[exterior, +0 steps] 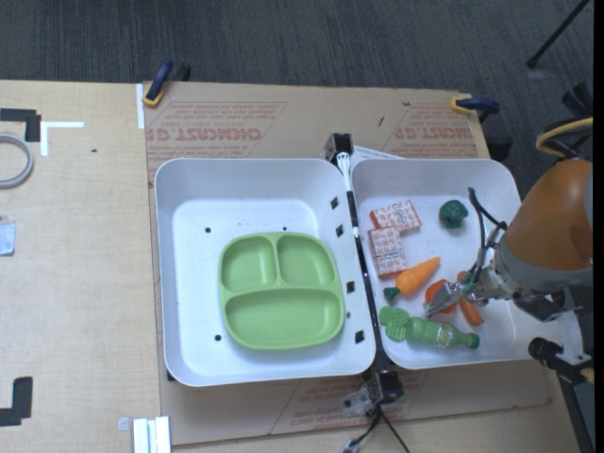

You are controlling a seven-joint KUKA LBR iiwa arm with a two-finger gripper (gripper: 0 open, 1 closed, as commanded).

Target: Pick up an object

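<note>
My gripper [456, 296] is low in the right bin [500, 182], near its front right part, with the grey and orange arm rising off to the right. It sits over a small red-orange object [437, 294], and another orange piece [471, 313] lies just right of it. An orange carrot [416, 276] lies just left of the gripper. A green bottle [429, 332] lies on its side in front of it. Whether the red-orange object is held is not visible.
Two pink patterned boxes [394, 216] [385, 249] lie near the right bin's left wall, and a dark green lump [454, 213] sits at the back. The left bin [179, 253] holds a green divided plate [281, 291]. Cardboard lies under both bins.
</note>
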